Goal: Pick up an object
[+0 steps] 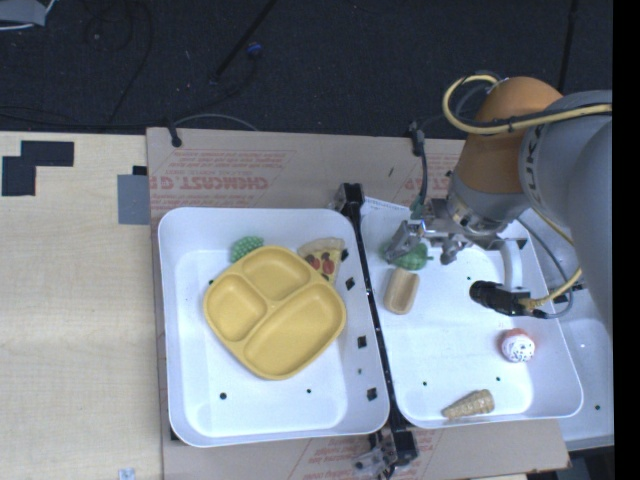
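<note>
My gripper (421, 245) hangs over the back left part of the right bin (560, 388), fingers spread apart. A small green object (412, 259) lies right under it, between the fingertips; no grip on it shows. A tan oblong block (401, 291) lies just in front of the green object. A white ball with red marks (518, 346) rests toward the bin's right side. A cone-shaped piece (470, 404) lies at its front edge.
The left bin (190, 388) holds a yellow divided plate (275, 311), a green bumpy piece (247, 247) behind it and a pizza slice toy (322, 256) near the black divider (365, 298). The arm's bulk covers the right bin's far right corner.
</note>
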Robot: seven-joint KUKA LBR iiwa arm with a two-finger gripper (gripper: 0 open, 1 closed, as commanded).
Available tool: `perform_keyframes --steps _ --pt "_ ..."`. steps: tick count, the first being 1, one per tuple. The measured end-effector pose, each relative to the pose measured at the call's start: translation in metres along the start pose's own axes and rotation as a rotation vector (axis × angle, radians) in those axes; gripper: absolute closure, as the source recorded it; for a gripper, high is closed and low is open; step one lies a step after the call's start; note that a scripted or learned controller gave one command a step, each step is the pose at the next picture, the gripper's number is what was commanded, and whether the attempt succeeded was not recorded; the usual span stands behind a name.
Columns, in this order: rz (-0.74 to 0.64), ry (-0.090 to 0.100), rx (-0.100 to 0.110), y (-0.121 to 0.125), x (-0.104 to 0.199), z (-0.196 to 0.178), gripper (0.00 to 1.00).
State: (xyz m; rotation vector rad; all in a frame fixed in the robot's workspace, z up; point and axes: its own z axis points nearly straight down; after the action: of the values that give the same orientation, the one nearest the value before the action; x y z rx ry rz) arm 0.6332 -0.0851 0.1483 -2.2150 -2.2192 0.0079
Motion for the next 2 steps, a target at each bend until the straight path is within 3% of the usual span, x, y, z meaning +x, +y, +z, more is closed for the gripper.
perform_keyframes --steps 1,2 --pt "0.002 0.0 0.001 -0.01 0.003 0.049 0.0" --pt "0.004 -0.001 -0.005 -0.008 0.002 0.035 1.0"
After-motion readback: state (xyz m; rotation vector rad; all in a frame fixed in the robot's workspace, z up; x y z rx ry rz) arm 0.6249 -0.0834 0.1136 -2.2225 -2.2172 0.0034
